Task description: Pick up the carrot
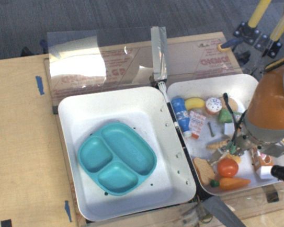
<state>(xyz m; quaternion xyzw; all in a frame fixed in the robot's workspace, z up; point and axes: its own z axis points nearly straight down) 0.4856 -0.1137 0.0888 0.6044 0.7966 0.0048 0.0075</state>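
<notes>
Against the near wall of the right bin (248, 79), the carrot (233, 181) lies flat and ungrasped.

Its orange body runs left to right with a green tip at the left end, just beside a slice of bread (204, 169) and touching the underside of a red tomato (227, 167). The gripper (235, 145) hangs just above the tomato, amid clutter, under the arm's orange band (270, 104); whether the jaws are open or closed I cannot tell from this angle. My judgement: the main risk is a descent that lands on the tomato instead, or clips the bin wall, because the carrot sits wedged low between both. The teal divided plate (117, 157) in the left bin (73, 115) lies well apart.
</notes>
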